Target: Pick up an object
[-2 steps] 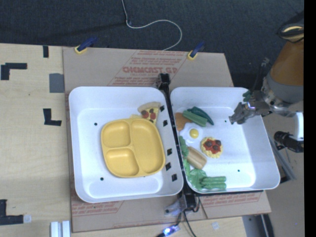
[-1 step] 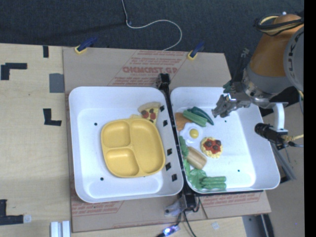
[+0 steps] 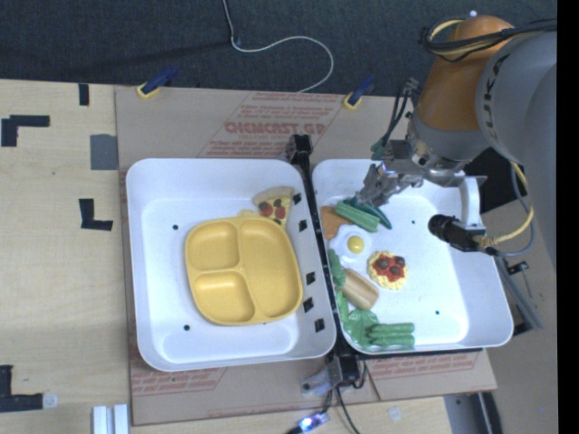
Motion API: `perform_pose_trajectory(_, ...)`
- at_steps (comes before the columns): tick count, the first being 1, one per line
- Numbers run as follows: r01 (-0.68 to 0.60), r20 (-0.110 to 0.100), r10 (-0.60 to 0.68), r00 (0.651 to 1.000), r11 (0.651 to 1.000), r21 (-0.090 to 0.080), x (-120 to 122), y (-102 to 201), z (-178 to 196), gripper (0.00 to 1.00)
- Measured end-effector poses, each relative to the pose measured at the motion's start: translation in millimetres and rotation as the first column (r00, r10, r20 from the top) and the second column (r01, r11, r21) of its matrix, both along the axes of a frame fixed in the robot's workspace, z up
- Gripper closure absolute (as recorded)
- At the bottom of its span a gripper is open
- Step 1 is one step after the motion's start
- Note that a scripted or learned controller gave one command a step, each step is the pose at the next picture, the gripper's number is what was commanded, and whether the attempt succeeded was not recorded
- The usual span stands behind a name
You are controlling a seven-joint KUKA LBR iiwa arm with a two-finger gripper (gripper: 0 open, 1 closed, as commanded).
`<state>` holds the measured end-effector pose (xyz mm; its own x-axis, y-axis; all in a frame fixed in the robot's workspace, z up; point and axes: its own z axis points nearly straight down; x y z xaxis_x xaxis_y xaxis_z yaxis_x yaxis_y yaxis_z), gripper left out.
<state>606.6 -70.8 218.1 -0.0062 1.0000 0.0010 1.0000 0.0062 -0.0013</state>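
My gripper [image 3: 378, 191] hangs over the upper left part of the right bin [image 3: 457, 297], just above and to the right of a dark green pea pod [image 3: 363, 215]. Beside the pod lies an orange piece [image 3: 330, 220]. Below them are a fried egg [image 3: 354, 243], a small pasta dish with red sauce [image 3: 388, 269], a hot dog bun [image 3: 359, 289] and a bunch of green beans [image 3: 387, 334]. In the left bin [image 3: 149, 242] a pizza slice [image 3: 274, 203] rests by a yellow divided plate [image 3: 242, 269].
A black clip strip [image 3: 312, 242] runs along the wall shared by the two bins. The arm's orange band [image 3: 461, 70] and a black cable fitting [image 3: 455, 231] stand over the right bin's upper right. A white cable [image 3: 271, 43] lies on the dark floor behind.
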Motion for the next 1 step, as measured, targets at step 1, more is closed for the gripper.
perform_pose_trajectory(1, 0.0, 0.001, 0.0, 1.0, 1.0, 0.0, 17.1, 43.3, 7.8, 1.0)
